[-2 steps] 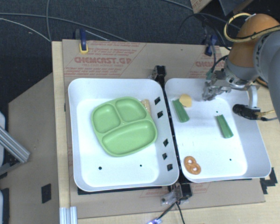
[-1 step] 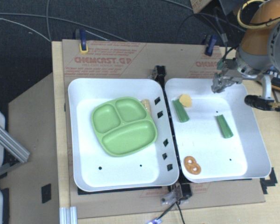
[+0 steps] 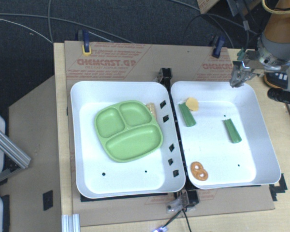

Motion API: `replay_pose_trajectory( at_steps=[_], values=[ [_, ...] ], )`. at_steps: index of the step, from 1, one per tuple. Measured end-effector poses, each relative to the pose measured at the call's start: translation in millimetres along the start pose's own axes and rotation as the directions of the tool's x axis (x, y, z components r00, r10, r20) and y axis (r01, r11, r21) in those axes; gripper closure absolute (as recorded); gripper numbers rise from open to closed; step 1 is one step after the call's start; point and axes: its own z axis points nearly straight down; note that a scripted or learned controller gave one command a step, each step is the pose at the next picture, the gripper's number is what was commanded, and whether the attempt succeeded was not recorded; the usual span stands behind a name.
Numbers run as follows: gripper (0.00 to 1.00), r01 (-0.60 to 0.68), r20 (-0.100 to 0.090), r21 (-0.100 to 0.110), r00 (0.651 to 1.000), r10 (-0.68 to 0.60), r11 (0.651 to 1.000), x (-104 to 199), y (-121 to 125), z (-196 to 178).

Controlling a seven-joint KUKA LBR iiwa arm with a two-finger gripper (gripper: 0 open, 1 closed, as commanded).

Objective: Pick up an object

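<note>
Board (image 3: 111,62) print reads "CHEMCAST GP". Gripper (image 3: 238,79) at right bin (image 3: 261,129) far rim, finger state unreadable; green stick (image 3: 232,130) well nearer.

bench (image 3: 116,57) bears two white bins (image 3: 87,178) (image 3: 261,163) side by side.

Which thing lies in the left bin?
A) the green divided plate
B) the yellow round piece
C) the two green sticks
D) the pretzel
A: the green divided plate lies in the left bin, while the pretzel, the two green sticks and the yellow round piece all lie in the right bin.
</note>
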Motion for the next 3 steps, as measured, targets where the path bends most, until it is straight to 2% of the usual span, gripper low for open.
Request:
replay_pose_trajectory(
  at_steps=[1,2,3],
  values=[
    [1.0,0.001,-0.001,0.003,1.0,-0.001,1.0,0.1,1.3,-32.7],
    [1.0,0.005,-0.005,0.009,1.0,-0.005,1.0,54.7,-7.8,-39.5],
    [1.0,0.006,-0.005,0.011,1.0,-0.006,1.0,111.0,-11.8,-25.7]
  ],
)
